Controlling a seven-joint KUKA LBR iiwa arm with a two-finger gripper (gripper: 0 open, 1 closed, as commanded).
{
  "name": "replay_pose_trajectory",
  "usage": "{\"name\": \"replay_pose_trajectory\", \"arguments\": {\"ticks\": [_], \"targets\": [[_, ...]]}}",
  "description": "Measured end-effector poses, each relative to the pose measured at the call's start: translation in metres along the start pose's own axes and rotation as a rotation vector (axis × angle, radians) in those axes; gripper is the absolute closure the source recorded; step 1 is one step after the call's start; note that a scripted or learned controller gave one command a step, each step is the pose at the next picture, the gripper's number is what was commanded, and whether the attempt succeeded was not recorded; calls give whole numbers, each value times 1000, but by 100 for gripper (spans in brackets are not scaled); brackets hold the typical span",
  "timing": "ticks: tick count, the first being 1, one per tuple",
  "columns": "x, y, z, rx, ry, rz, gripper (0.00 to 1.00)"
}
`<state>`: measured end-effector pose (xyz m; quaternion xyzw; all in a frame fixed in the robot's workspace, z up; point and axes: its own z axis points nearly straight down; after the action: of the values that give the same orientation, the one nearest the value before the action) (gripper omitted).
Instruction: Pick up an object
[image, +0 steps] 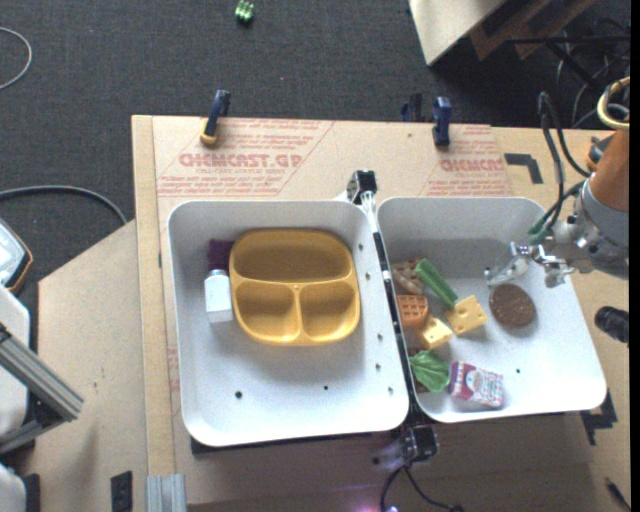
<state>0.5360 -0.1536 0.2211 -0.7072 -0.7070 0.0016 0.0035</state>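
Dark carpet surrounds a plywood bench top with red printed lettering, two clamps on its far edge, and two shallow white bins side by side.

Right white bin holds the pickable items. Round brown patty-like disc lies flat on the bin floor near the right wall, just below the gripper. Yellow holed cheese wedge sits just left of the disc. Smaller yellow cheese chunk is touching or nearly touching an orange waffle-textured square beside the divider. Green elongated vegetable piece lies at a slant above them, next to a small tan lumpy item. Green leafy piece and a red-and-white printed packet sit at the near edge.

Gripper hangs over the right bin's upper right area, above the disc; fingers look apart with nothing between them. Grey arm enters from the right.

Left white bin carries a yellow three-compartment plastic tray, a small white bottle touching its left side, and a dark purple object just behind the bottle.
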Motion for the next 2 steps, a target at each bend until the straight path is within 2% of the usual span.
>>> {"name": "replay_pose_trajectory", "arguments": {"ticks": [1,2], "targets": [[-6,2,61,1,0,0,0],[2,1,106,-1,0,0,0]]}}
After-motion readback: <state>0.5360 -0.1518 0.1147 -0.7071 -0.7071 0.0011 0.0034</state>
